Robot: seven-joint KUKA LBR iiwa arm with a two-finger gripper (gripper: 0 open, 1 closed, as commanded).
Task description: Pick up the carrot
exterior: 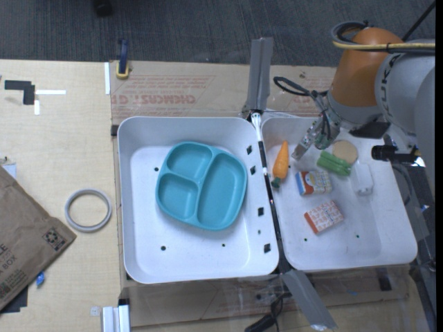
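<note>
jaws (309, 144) hang over the right bin (387, 254), whether parted or closed i cannot tell; carrot (280, 159) lies by that bin's left wall, near-vertical, green end toward the camera.

Divided plate (201, 185) sits mid left bin (138, 254). Right bin (387, 247): carrot (280, 160) at left wall, gripper (313, 138) just right of it, approx. three small pkgs (323, 216) nearer.

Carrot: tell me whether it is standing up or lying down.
Lying down. The carrot rests lengthwise on the floor of the right bin, against its left wall, green end toward the bottom.
</note>
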